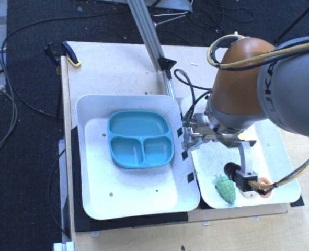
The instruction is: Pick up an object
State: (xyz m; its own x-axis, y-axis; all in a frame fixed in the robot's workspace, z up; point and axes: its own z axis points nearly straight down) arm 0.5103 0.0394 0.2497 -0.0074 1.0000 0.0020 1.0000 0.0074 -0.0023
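A green knobbly object (226, 189) lies near the front edge of the right bin (279, 156). A small orange thing (264, 185) sits just right of it, partly hidden by the robot's parts. A blue divided plate (140, 138) rests in the middle of the left bin (91, 156). My gripper (187, 138) hangs low over the right bin's left side, close to the wall between the two bins, behind and left of the green object. Nothing is visible in its grasp.
The grey arm with its orange band (243, 77) covers most of the right bin's back half. A slanted metal pole (149, 30) rises from behind the bins. The bench's bare surface (117, 67) stretches behind the left bin.
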